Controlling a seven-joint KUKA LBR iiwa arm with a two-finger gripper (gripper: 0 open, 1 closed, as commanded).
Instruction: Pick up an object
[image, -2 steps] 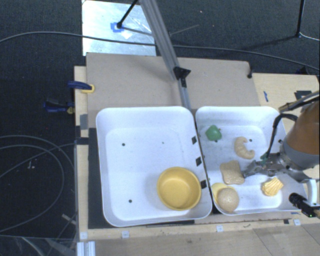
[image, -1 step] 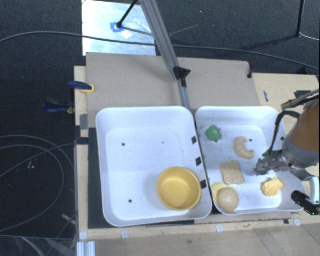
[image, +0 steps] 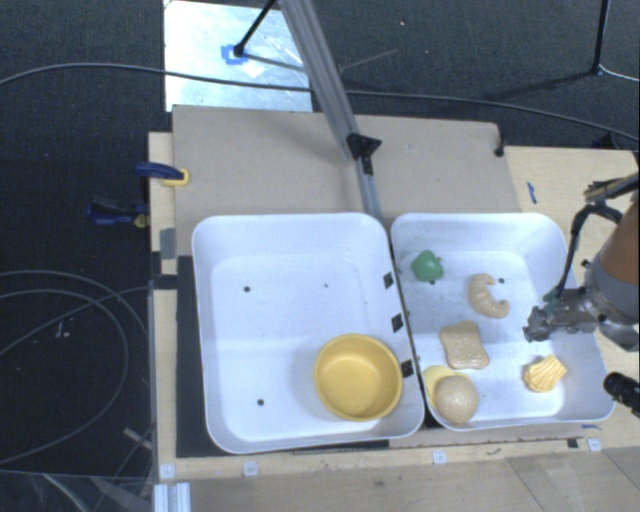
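Note:
The right bin (image: 540, 232) holds a green pepper (image: 428, 265), a tan croissant (image: 488, 296), a square cracker (image: 464, 345), a pale round bun (image: 456, 398) over a yellow piece, and a ridged yellow chip (image: 543, 374). My gripper (image: 548, 323) hangs low at the bin's right side, just above the chip and right of the croissant. Nothing shows between its fingers. The left bin (image: 290, 240) holds a yellow bowl (image: 358, 376) near its front right corner.
A grey pole (image: 335, 95) slants from the top down to the divide between the bins. Clamps (image: 150, 175) sit at the bench's left edge. Cables lie on the dark floor to the left.

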